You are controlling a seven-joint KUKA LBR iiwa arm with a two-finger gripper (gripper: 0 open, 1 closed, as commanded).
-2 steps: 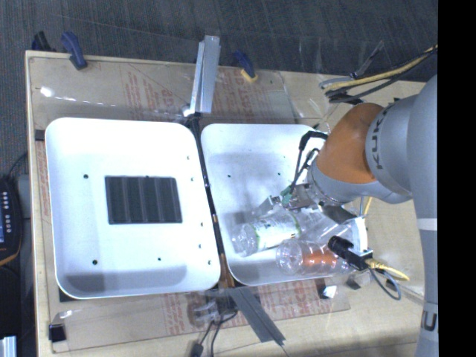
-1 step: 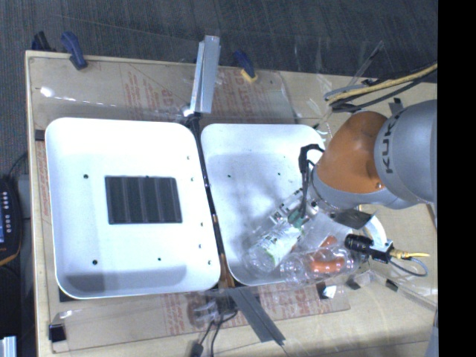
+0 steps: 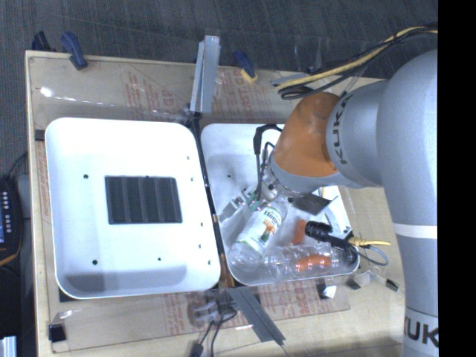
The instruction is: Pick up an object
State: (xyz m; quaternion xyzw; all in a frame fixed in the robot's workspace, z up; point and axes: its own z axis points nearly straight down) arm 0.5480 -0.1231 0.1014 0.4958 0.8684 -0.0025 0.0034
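Note:
My gripper (image 3: 255,196) reaches down into the right white bin (image 3: 223,151), under the arm's orange band (image 3: 309,143). Directly below it lies a small clear bottle with a white and green label (image 3: 264,229), tilted toward the bin's front left. A crumpled clear plastic bottle with orange inside (image 3: 297,261) lies along the front wall. A small orange-red piece (image 3: 299,233) sits between the two. The wrist hides the gripper's tips, and I cannot see anything held.
The left white bin (image 3: 74,155) holds a dark ribbed rectangle (image 3: 143,199) at its middle. A grey post (image 3: 204,73) stands at the back between the bins. Blue clamps (image 3: 73,49) grip the bench's far edge. The arm's body covers the right bin's back and right side.

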